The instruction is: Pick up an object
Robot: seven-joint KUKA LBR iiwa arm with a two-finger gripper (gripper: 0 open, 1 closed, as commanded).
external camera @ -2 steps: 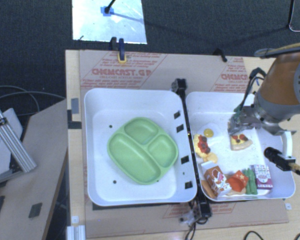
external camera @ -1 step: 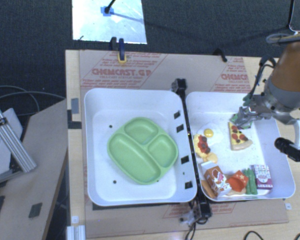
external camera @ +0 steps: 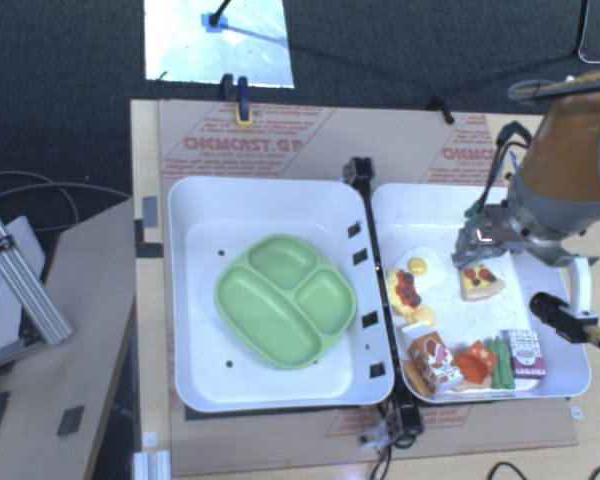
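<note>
We see the hand (external camera: 477, 245) just above the pizza slice (external camera: 481, 283), which lies at its six o'clock; we cannot tell its opening.

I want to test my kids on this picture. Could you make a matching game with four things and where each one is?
Things:
1. green divided plate
2. pizza slice toy
3. fried egg toy
4. blue and yellow clamp

Places:
A. top edge of the board, above the bins
B. middle of the left bin
C. right bin, beside the divider
D. right bin, just under the robot's wrist

Pairs: 1-B, 2-D, 3-C, 4-A
</note>
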